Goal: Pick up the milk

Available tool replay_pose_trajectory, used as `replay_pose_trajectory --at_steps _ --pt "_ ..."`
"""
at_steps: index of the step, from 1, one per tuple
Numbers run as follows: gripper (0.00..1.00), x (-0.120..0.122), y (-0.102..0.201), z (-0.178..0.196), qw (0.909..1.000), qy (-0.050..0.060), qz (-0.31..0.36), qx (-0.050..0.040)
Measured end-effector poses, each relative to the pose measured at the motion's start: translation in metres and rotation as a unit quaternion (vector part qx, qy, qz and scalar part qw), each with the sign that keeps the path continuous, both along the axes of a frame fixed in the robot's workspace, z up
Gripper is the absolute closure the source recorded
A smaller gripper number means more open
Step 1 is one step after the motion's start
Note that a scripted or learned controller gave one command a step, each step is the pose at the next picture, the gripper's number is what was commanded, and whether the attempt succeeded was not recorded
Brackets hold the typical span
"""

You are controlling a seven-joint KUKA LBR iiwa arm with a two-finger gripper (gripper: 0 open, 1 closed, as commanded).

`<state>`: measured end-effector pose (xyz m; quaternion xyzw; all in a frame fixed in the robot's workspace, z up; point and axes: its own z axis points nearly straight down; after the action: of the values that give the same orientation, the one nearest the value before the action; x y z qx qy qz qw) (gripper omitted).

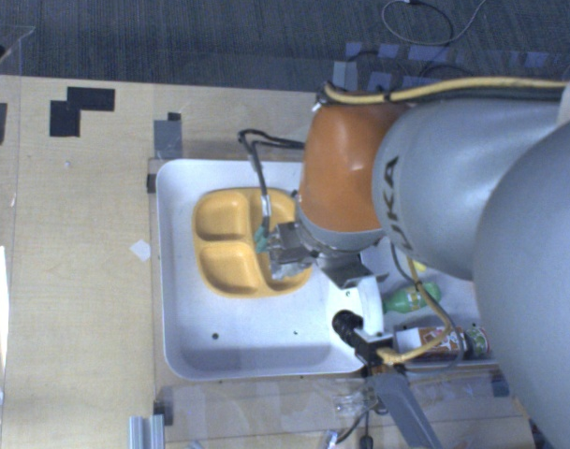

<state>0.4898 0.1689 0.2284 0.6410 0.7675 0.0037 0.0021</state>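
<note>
Bin space on the left [228,335] holds a yellow divided plate [228,241]. The gripper [283,251] hangs low over that plate's right rim; whether it is open or closed cannot be told from this slant, and nothing can be seen held in it. Further right, the arm [434,185] covers most of the neighbouring bin, where a green bottle [414,297] lies on its side and a darker bottle [453,342] lies just below it. No carton can be made out as the milk. If it is hidden beneath the arm, as seems likely, it lies to the gripper's right, and its long axis cannot be judged.
</note>
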Motion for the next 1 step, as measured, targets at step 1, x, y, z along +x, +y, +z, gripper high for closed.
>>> replay_pose_trajectory --at_steps 1 --pt "1.0 0.029 -0.0151 0.0207 0.9998 0.002 0.02 -0.0014"
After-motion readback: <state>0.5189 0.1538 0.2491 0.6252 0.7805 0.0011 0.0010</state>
